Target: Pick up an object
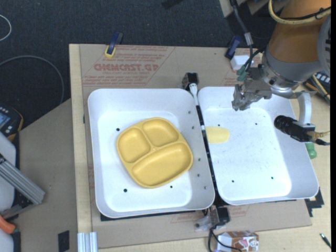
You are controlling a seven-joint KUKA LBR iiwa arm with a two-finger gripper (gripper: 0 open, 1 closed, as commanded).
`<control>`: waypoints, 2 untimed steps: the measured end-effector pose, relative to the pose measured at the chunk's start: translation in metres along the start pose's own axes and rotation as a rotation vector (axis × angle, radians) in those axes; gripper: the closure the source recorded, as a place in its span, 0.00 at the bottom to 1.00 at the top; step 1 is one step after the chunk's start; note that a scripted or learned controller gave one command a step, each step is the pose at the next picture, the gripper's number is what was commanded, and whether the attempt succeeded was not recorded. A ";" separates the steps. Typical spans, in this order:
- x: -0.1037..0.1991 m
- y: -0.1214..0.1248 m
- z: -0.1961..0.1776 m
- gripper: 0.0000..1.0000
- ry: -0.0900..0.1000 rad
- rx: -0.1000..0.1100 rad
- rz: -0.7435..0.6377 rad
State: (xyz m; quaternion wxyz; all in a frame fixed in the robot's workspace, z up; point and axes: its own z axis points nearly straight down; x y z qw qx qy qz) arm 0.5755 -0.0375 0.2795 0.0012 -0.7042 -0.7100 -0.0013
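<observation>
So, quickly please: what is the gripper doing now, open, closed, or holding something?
Gripper: cannot be told; it hangs over the right bin, and nothing shows in it.

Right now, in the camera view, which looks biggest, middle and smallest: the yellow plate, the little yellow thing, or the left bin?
1. Left bin, clearly the largest; it holds the plate.
2. Yellow plate, with three compartments.
3. Little yellow thing in the right bin, by far the smallest.

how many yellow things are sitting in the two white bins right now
2: a yellow divided plate in the middle of the left bin, and a small yellow piece by the right bin's left wall.
</observation>
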 end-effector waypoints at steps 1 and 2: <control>0.053 -0.089 -0.068 1.00 0.000 -0.003 0.000; 0.114 -0.095 -0.100 1.00 -0.002 -0.005 0.000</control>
